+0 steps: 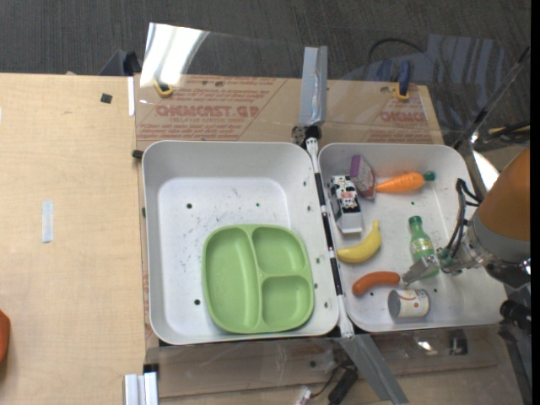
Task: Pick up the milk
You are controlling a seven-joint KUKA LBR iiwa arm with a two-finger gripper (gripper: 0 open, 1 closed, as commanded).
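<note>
Wooden bench, two white bins. Milk carton [346, 204] lies against right bin's [472, 310] left wall. Gripper [426, 267] low beside green bottle [419, 241], grip unreadable. Approach stage; next, shift left over carton.

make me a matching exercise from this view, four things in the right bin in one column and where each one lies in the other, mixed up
Things:
1. milk carton
2. carrot
3. banana
4. white cup

Places:
A. lying on its side near the bin's front edge
B. toward the back of the bin, green tip pointing right
C. against the divider between the two bins, black and white print facing up
D. middle of the bin, just in front of the carton

Pairs: 1-C, 2-B, 3-D, 4-A
</note>
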